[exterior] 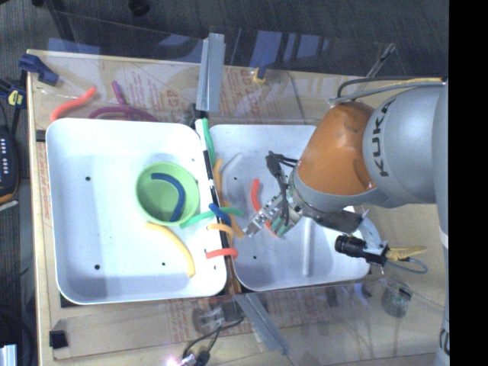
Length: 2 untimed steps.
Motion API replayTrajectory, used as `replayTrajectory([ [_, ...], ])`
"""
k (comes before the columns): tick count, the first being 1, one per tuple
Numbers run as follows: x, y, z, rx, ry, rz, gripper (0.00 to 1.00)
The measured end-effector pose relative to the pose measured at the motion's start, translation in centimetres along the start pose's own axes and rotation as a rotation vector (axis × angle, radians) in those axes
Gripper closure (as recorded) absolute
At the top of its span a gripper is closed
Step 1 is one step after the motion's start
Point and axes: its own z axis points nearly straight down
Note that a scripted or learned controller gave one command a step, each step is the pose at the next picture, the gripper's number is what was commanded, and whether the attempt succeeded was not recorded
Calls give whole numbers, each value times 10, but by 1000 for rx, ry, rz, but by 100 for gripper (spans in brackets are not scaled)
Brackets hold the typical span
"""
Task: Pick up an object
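Down in the right bin (328, 269) hangs my end effector (267, 221), low over the bin's left part, near the wall shared with the left bin (76, 227). Whether its grip is wide or closed I cannot tell; metal and a bit of green crowd the tip, and nothing can be made out clearly between the parts. My orange band (335, 162) and grey arm (408, 147) cover much of the right bin's upper right.

Just beside the tip, to its upper left, a short red piece (255, 194) lies on the bin floor. A pale curved piece (229, 164) sits above it, near the bin's top left corner.

Over the shared wall several strips lie tangled: orange (219, 228), blue (216, 210), green (200, 218) and a red one (216, 254) lower down.

In the left bin a green bowl (158, 197) holds a blue curved strip (177, 191). A yellow strip (175, 244) curves just below the bowl.

On the desk (137, 78) behind the left bin lie an orange tube (72, 104) and a purple loop (122, 113).
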Motion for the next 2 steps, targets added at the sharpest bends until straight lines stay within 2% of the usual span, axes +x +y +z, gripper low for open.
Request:
replayTrajectory([
  [1, -39, 33, -106, -3, -6, -210, 100],
  [2, -38, 59, -45, -1, -3, -391, 100],
])
